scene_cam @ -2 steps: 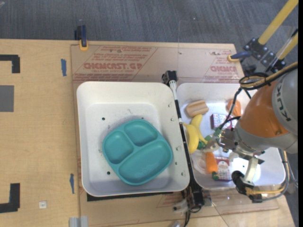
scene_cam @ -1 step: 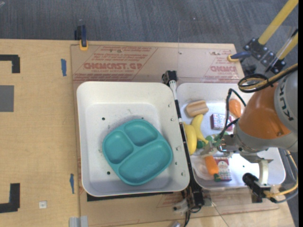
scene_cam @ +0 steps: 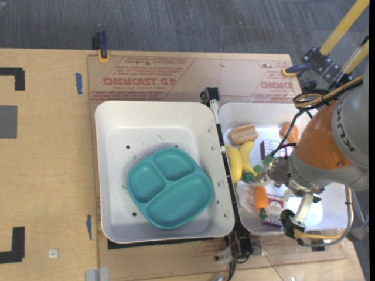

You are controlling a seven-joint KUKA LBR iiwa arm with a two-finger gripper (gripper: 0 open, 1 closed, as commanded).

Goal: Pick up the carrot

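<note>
The carrot (scene_cam: 261,198), short and orange, lies in the right bin (scene_cam: 337,215) near its front left, with a green tip pointing towards the bananas. My gripper (scene_cam: 271,172) hangs low over the bin just above and right of the carrot, under the grey wrist and orange band of the arm. Nothing shows as held in it. The arm's body hides the bin's middle and right side.
Two yellow bananas (scene_cam: 235,163), a tan bun (scene_cam: 243,134), an orange item (scene_cam: 288,131) and a purple-and-white packet (scene_cam: 273,214) crowd the right bin around the carrot. The left bin (scene_cam: 111,157) holds a teal divided plate (scene_cam: 170,187). A black divider sits between the bins.
</note>
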